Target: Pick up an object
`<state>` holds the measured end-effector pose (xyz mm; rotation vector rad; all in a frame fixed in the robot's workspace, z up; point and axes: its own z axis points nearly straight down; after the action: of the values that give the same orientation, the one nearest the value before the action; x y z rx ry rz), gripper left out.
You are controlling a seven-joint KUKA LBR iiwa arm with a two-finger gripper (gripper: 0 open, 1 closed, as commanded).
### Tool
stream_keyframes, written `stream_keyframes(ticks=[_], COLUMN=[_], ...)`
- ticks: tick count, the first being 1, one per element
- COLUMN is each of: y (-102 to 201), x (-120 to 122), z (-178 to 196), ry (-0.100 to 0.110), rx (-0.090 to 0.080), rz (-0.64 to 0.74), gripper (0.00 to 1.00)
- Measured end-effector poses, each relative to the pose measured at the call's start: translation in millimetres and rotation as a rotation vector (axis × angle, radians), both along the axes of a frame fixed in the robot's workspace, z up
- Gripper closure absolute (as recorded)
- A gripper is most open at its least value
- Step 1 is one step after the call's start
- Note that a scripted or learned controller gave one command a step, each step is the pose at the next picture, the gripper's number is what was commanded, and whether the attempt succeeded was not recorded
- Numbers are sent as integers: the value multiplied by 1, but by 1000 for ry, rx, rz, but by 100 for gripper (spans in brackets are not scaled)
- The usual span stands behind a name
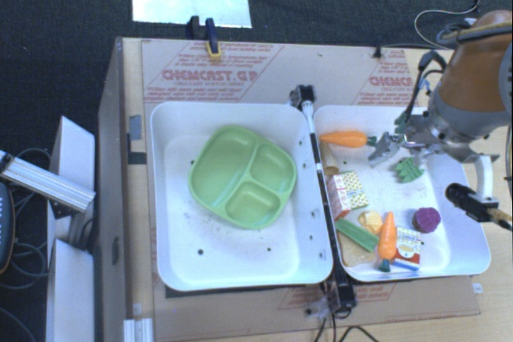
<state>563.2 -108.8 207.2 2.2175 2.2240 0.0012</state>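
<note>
On the bench's right bin (465,256), the gripper (385,146) hovers at center-right of frame; whether it grips cannot be told. The toy carrot (345,138) lies just leftward, lengthwise left-right.

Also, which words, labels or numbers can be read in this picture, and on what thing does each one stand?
"CHEMCAST GP": red print on the protective sheet behind the left bin; smaller lines under it are blurred.
"CHEMCAST": the same red print, slanted and partly cut off, on the sheet behind the right bin.
Patterned box and red-white packet: print too small to read.
</note>
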Motion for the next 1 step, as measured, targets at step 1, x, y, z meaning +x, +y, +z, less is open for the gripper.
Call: stream_keyframes(ticks=[1], y=[-1], x=[31], z=[-117], ry=[-8], rx=[-2], rz=[-1], gripper=[0])
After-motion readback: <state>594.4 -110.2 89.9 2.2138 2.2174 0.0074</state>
